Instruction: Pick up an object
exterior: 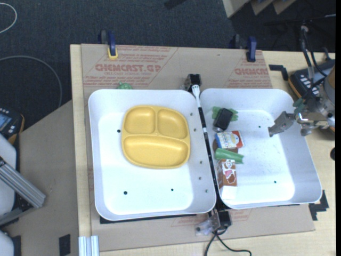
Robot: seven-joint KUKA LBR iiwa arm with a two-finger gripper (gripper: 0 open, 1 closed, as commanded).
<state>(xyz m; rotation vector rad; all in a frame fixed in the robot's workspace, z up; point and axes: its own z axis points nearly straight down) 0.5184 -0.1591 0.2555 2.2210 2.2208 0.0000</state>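
In the right bin (298,180), a brown packet (228,173), a green piece (229,154), a red-and-white packet (229,140) and a black object (223,118) are lying along its left wall. The left bin (106,159) is holding a yellow divided plate (156,136). The gripper (281,124) is hovering at the right bin's far right edge, fingers apart, holding nothing.

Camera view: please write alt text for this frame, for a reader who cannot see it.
A robot claw hovers over the right white bin, apart from a cluster of small items along that bin's left side, including a black object and a green piece. The left white bin holds a yellow divided plate.
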